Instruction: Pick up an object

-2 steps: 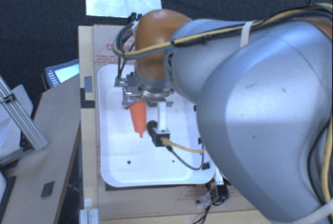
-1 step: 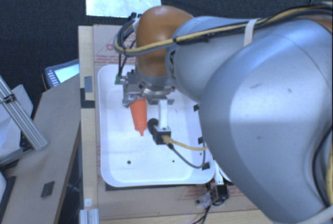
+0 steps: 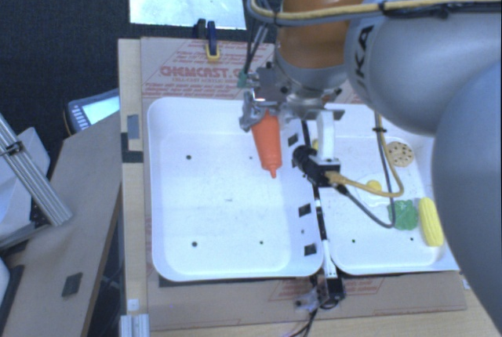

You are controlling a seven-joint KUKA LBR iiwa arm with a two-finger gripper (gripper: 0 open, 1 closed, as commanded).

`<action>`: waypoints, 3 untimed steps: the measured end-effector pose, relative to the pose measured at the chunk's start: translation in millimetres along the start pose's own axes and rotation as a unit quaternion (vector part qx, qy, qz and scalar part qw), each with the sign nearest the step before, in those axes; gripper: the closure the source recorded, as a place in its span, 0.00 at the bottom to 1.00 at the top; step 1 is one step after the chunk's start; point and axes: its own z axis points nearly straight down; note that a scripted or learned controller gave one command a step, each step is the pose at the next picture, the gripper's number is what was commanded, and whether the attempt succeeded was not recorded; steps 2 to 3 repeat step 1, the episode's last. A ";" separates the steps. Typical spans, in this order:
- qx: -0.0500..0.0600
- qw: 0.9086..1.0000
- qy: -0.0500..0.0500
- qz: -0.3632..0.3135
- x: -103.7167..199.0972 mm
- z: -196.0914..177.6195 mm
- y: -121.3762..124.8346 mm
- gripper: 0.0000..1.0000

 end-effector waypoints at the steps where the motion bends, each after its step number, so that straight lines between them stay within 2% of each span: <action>1: 0.000 1.000 0.003 -0.007 59.1 -129.4 -24.9 1.00; 3: 0.000 1.000 0.003 -0.007 59.1 -129.4 -24.9 1.00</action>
